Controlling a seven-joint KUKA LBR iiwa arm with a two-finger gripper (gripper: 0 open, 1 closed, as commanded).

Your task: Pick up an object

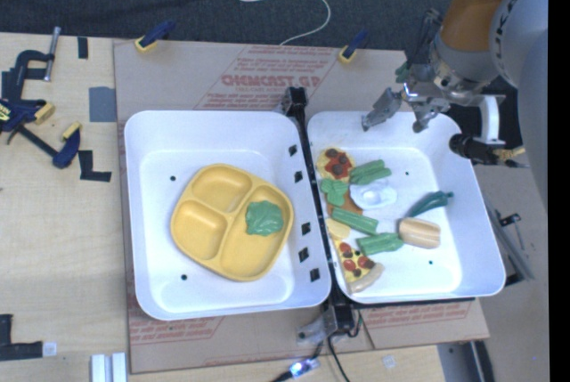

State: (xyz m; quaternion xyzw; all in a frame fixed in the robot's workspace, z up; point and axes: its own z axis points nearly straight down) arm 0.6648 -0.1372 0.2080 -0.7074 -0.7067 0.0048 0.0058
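Toy food [374,211] lies in a heap in the right bin [472,269]. Above that bin's far edge hangs the gripper [398,114], fingers spread wide, holding nothing. One green piece [264,217] sits on the yellow plate [205,224].

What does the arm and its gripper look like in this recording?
The arm is grey with a rounded orange band above the wrist. The gripper is metallic grey with two thin dark fingers. A black-and-white fitting sits beside the wrist.
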